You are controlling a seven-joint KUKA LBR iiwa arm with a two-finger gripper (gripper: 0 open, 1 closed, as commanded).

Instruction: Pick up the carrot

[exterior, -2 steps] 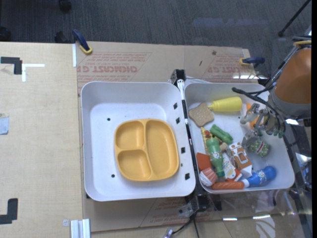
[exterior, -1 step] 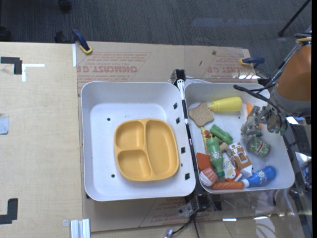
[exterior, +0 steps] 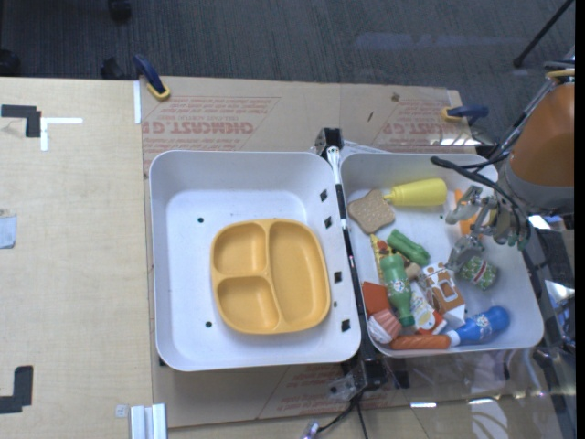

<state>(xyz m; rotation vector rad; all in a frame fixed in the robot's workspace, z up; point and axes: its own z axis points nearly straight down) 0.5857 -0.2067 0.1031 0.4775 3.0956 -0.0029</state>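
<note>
Dark carpet is showing beyond the pale wooden desk (exterior: 73, 245). Low in the frame's right white bin (exterior: 526, 332), the small orange carrot (exterior: 420, 341) is lying wedged among toy foods — risking a neighbour's grab. The pincer (exterior: 475, 216) is hovering above; its spread I cannot tell.

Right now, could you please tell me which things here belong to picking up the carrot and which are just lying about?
For the job: carrot, seemingly the small orange piece beside the pincer; right bin holding it.
Lying about: yellow plate; bread slice; mustard bottle; green bottle; blue bottle.
</note>
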